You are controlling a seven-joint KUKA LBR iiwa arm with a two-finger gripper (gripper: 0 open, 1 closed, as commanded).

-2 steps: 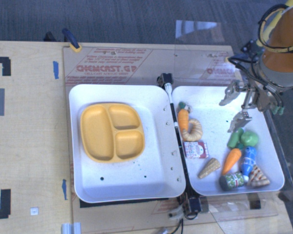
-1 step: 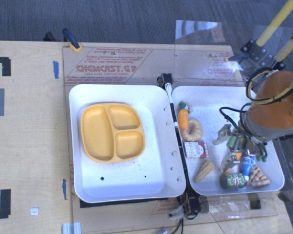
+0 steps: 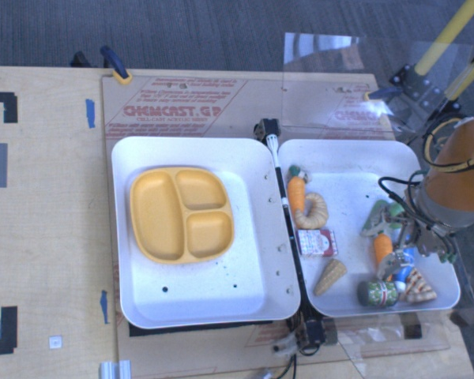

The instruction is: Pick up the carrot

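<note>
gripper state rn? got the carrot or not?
Gripper: low in the right bin, beside an orange piece; open, closed or holding cannot be told. A carrot lies apart at the bin's left side.

You have even, bright overhead lighting with no strong directional source. The white bins (image 3: 193, 306) read near overexposed, and shadows along their inner walls are faint and soft. Note glare on the clear plastic sheet (image 3: 320, 50) at the top, which washes out the print beneath. Focus is moderate throughout; small items in the right bin (image 3: 355, 160) look soft and grainy. Edge distortion is slight.
</note>
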